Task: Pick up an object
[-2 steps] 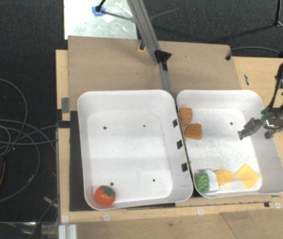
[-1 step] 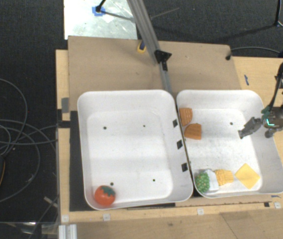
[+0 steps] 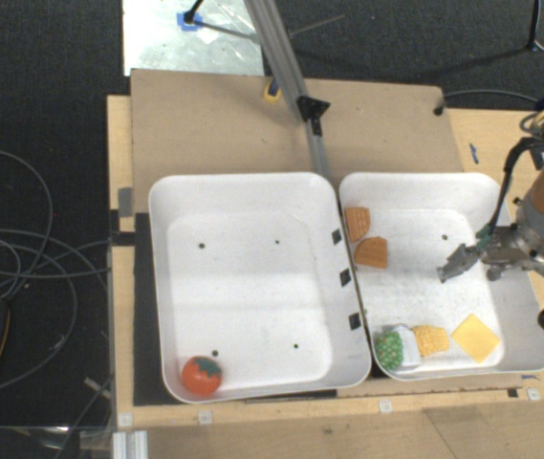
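Yellow cheese slice near corn, end effector above, grip state unclear

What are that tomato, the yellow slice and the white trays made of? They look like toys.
The tomato looks like moulded plastic: even red-orange colour, a soft sheen, a flat green top. The yellow slice seems matte plastic or foam: flat, sharp-edged, one uniform colour. The white trays look like thin formed plastic, with rounded corners and a smooth rim.
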`<state>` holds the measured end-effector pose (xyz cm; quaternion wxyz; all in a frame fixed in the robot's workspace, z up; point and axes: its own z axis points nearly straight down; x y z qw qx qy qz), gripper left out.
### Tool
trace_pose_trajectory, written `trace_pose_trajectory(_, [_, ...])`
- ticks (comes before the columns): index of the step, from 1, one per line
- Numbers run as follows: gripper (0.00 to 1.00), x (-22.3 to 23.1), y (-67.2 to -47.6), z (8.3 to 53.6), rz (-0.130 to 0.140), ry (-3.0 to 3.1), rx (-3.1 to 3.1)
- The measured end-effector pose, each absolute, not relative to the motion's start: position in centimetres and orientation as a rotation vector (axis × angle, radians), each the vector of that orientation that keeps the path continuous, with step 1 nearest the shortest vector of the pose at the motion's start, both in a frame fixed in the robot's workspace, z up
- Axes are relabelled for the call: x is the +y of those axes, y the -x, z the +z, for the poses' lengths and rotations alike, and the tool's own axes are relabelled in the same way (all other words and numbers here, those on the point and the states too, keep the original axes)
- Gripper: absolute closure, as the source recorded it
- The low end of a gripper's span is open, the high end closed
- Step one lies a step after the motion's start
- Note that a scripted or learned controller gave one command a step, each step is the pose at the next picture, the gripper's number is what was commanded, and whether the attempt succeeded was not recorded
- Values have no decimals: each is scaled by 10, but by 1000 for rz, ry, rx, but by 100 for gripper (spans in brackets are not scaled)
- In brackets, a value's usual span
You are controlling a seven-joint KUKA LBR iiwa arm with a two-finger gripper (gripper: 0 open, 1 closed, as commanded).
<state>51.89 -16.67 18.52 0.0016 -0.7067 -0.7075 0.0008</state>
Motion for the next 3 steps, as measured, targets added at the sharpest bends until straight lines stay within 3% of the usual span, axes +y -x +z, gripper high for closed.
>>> trace_pose_trajectory(2, [0, -162, -515, 88, 2, 2218, -2221])
trace_pose_trajectory(3, [100, -163, -516, 102, -3, 2222, -2224])
